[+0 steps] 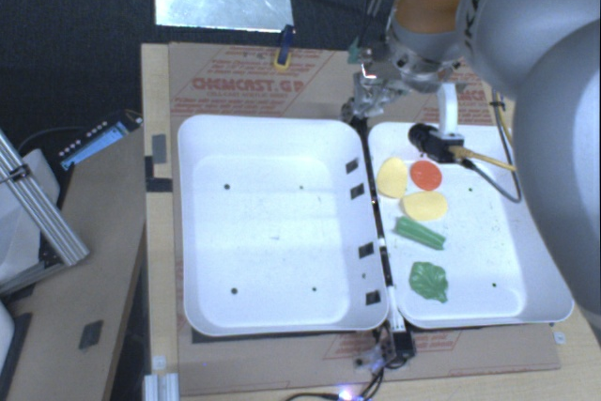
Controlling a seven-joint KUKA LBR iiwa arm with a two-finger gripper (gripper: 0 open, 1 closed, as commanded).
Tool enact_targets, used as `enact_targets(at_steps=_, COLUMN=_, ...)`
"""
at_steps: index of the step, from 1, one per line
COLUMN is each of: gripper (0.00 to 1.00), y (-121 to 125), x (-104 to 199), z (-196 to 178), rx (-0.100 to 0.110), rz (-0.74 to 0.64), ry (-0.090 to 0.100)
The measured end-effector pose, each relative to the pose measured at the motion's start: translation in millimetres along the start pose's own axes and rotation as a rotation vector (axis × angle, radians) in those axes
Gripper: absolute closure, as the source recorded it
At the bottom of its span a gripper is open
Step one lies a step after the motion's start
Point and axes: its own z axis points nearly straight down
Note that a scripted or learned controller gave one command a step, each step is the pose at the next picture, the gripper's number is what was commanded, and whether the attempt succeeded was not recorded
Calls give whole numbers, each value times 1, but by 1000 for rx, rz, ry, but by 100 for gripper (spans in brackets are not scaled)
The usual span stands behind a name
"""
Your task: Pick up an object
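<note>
The claw (pixel 362 108) hangs over the far rim where the two bins meet; whether it is apart or together cannot be told. Just nearer than it, in the right bin (pixel 498 296), lie a yellow piece (pixel 392 176), red piece (pixel 426 174), and green pieces (pixel 420 233).

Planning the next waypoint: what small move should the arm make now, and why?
Probably shift the gripper toward the camera and rightward, over the cluster in the right white bin. It sits at the bins' far edge near the divider, while the round red piece and the pale yellow rounded pieces lie nearer, untouched.
</note>
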Motion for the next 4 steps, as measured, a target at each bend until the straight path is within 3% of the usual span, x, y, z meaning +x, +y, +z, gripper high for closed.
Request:
enact_targets(at_steps=2, gripper=100, y=-6, x=158, z=-75, rx=3, rz=-2, ry=3)
enact_targets(at_steps=3, gripper=100, y=5, x=185, z=-88, rx=4, rz=4, ry=0)
enact_targets(at_steps=4, gripper=100, y=-7, x=183, z=-119, rx=5, rz=5, ry=-1)
